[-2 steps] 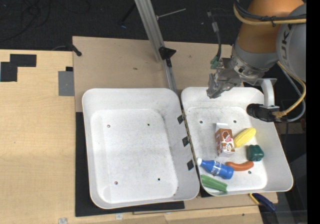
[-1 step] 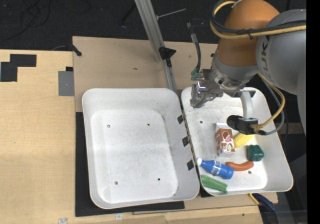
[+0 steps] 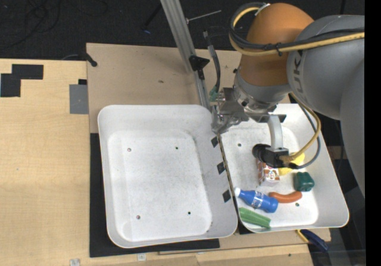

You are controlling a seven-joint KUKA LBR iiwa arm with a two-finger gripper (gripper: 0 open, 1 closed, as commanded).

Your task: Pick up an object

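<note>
Your claw [image 3: 224,116] hangs at the right bin's [image 3: 324,202] far left corner; open or closed, can't tell. Blue bottle [image 3: 258,200] lies apart.

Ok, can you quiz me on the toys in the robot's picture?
1. True or false: the blue bottle lies in the bin on the arm's side.
2. What colour is the long piece lying just below the bottle in the view? A red, B green, C purple.
3. Fill in: the curved piece beside the bottle is ___.

Key: 1 true; 2 B; 3 orange.
</note>
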